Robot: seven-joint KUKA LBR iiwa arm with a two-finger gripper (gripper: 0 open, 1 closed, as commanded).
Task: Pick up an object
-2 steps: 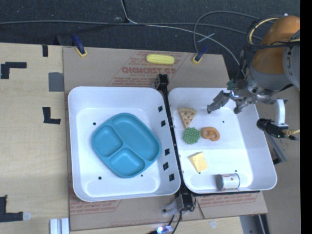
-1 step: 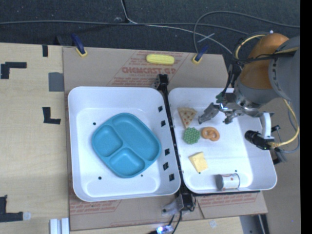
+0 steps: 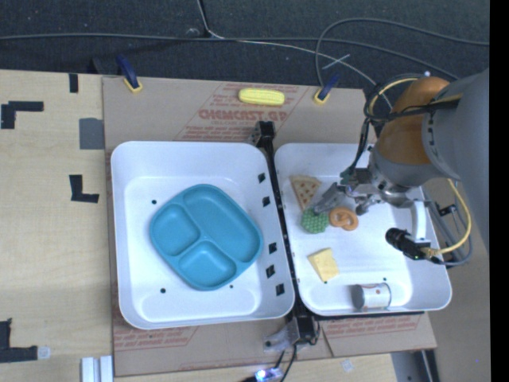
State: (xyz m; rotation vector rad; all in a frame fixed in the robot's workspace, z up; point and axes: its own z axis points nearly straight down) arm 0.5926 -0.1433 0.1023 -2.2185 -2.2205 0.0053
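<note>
Already Low Over the Right Bin, the Gripper Sits Among Small Toy Foods

Down in the right half of the frame, the grey arm [image 3: 445, 126] reaches in from the right edge, its orange band [image 3: 413, 114] showing above the wrist. The gripper [image 3: 334, 201] hangs over the upper middle of the right bin [image 3: 433, 297], its dark fingers pointing toward the left. Whether those fingers are spread or closed cannot be told from this slanted view, and nothing can be seen clamped between them.

Several small objects lie in that bin. A tan waffle-like wedge [image 3: 305, 189] rests near the bin's upper left corner, just beside the fingertips. Below it sits a green round piece [image 3: 313, 222], and touching or nearly touching its right side is an orange pretzel-shaped ring [image 3: 345, 220], directly under the gripper. Lower down, a yellow cheese-like block [image 3: 323, 264] lies apart from the others, and a grey-and-white cylinder [image 3: 371, 295] lies on its side near the bin's bottom wall.

The left bin [image 3: 127, 165] holds a blue divided plate [image 3: 205, 235], set at a tilt in its centre. Above both bins, on the brown cardboard sheet [image 3: 183, 110], a yellow corn cob [image 3: 261, 96] lies flat.
</note>
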